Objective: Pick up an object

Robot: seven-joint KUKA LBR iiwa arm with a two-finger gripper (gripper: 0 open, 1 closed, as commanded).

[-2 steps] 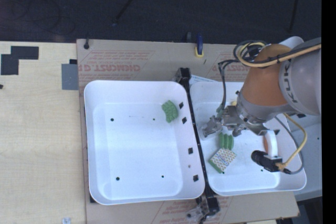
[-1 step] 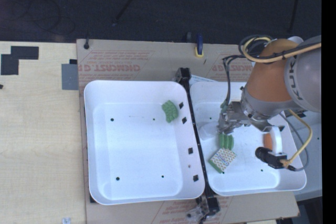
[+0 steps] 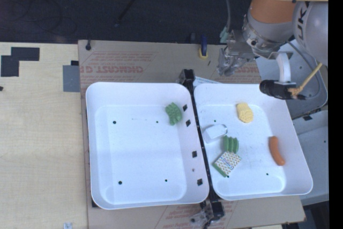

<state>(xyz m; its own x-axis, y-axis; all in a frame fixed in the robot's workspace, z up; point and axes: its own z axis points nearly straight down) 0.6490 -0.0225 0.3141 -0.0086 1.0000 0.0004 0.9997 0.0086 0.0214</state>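
My gripper (image 3: 229, 65) hangs above the back edge of the right bin (image 3: 300, 169), with nothing seen between its fingers. In the right bin lie a yellow corn-like piece (image 3: 245, 112), an orange carrot-like piece (image 3: 276, 150), a small green bundle (image 3: 231, 143), a patterned green-edged packet (image 3: 227, 163) and a clear plastic piece (image 3: 214, 132). A green leafy toy (image 3: 173, 113) rests in the left bin (image 3: 107, 179) near its back right corner.
The two bins meet along a black-clipped divide (image 3: 194, 131). They sit on a cardboard sheet (image 3: 134, 64) over a pale wooden bench (image 3: 37, 142). A blue and yellow clamp (image 3: 203, 46) stands at the cardboard's back edge.
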